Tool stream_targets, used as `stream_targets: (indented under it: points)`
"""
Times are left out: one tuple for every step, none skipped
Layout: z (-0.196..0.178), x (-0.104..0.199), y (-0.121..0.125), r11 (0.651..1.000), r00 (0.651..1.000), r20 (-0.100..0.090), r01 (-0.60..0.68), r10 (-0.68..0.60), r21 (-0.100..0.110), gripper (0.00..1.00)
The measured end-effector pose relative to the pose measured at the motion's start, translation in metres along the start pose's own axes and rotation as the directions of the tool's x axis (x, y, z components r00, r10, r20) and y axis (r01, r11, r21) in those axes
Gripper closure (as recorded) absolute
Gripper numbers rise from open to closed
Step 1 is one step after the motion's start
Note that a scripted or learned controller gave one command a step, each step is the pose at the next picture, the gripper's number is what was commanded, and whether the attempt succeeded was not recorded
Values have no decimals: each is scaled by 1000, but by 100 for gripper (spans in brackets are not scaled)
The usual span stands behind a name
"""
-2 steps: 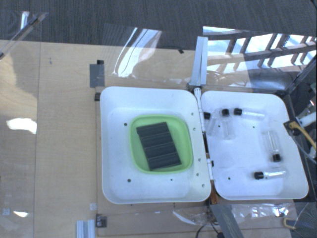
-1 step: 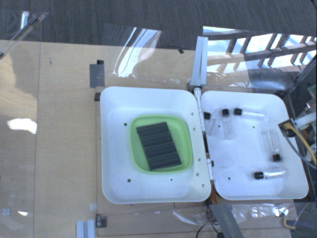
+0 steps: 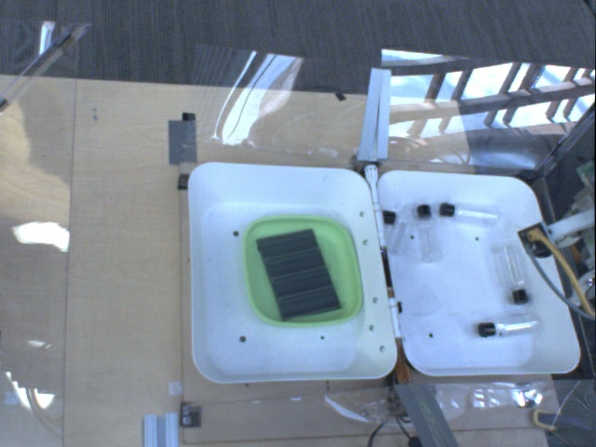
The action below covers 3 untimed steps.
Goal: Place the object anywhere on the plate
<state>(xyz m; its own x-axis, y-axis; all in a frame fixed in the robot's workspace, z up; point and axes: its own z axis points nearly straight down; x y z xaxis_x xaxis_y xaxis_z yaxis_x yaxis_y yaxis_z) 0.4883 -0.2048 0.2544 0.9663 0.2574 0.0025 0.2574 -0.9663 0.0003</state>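
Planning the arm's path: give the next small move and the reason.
Probably reach left over the right bin and come down on one vial, perhaps the near one, which lies apart from the rest. The vials lie in that bin, the green plate in the left bin already bears a dark slab, and the arm sits at the right edge.

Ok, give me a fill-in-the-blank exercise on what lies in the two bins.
1. The green plate sits in the ____ bin.
2. The dark ridged block lies on the ____.
3. The clear vials with black caps lie in the ____ bin.
4. The colour of both bins is ____.

Missing words: left; plate; right; white
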Motion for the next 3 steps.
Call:
stream_targets:
  points:
    - [6,0,0,999,999,0,-38,38,1,0]
    - [13,0,0,999,999,0,-49,49,0,0]
    - [14,0,0,999,999,0,-50,50,-1,0]
